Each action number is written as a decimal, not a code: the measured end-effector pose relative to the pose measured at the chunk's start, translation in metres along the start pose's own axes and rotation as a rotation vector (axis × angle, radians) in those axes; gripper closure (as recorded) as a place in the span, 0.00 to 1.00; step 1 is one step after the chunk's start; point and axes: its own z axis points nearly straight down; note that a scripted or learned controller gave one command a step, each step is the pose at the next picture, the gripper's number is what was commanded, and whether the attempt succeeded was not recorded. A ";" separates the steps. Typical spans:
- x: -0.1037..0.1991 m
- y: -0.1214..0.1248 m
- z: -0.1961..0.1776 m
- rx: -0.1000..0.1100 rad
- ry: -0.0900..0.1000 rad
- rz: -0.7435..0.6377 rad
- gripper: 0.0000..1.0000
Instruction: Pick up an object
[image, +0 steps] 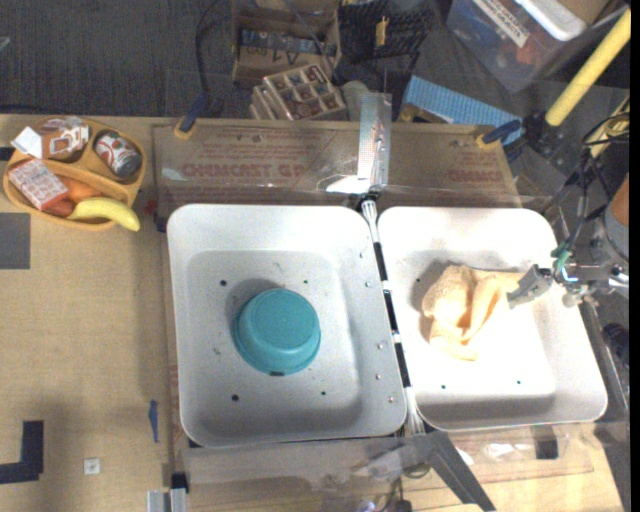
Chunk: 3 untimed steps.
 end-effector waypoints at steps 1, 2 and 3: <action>0.054 0.035 0.112 -0.017 -0.006 -0.083 0.00; 0.053 0.036 0.101 -0.020 -0.004 -0.078 1.00; 0.103 0.026 -0.023 -0.001 -0.001 -0.092 1.00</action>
